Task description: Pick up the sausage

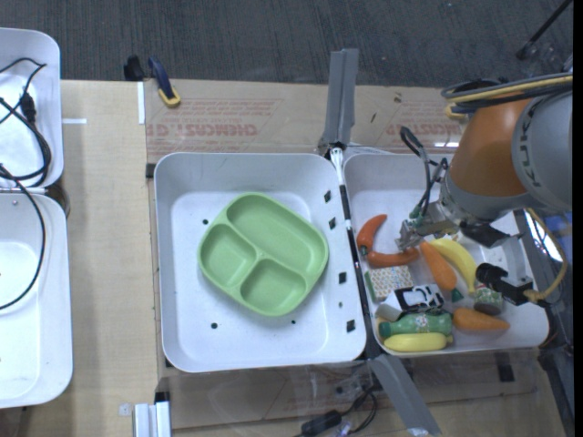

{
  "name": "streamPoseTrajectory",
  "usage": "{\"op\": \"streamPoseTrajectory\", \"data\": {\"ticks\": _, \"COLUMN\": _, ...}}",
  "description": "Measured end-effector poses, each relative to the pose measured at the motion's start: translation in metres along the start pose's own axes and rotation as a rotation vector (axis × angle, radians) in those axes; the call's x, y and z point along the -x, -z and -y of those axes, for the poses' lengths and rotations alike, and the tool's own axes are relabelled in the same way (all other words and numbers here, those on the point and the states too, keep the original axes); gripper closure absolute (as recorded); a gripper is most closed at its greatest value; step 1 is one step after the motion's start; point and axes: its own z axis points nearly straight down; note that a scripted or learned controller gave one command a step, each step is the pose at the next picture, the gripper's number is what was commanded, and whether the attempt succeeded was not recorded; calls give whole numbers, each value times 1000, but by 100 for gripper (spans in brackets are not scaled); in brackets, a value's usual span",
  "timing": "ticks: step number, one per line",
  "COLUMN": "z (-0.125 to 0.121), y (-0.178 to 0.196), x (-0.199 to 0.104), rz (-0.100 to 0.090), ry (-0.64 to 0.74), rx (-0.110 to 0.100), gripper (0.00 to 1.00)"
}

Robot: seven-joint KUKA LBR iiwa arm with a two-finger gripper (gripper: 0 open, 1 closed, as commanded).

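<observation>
A: Looking down into the right bin (360, 176), where is the sausage (393, 258)?

B: It seems to be the reddish-orange link lying flat near the bin's 9 o'clock side, just at 6 o'clock of the orange pepper (370, 230); that identification is a judgement.

A: And the gripper (417, 230)?

B: It hangs low at about 2 o'clock of the sausage, near the banana (458, 259). Whether it is spread or closed cannot be told.

A: Progress?

B: Nothing appears lifted. The grasp and the raise are both left. The green plate (264, 255) sits in the left bin (168, 244).
</observation>
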Motion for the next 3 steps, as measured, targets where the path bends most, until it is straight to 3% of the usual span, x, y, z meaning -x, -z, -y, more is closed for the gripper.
{"op": "streamPoseTrajectory", "data": {"ticks": 1, "z": 0, "y": 9, "x": 1, "rz": 0, "ry": -4, "rx": 0, "gripper": 100}}
{"op": "streamPoseTrajectory", "data": {"ticks": 2, "z": 0, "y": 9, "x": 1, "rz": 0, "ry": -4, "rx": 0, "gripper": 0}}
{"op": "streamPoseTrajectory", "data": {"ticks": 3, "z": 0, "y": -6, "x": 4, "rz": 3, "ry": 63, "rx": 6, "gripper": 0}}
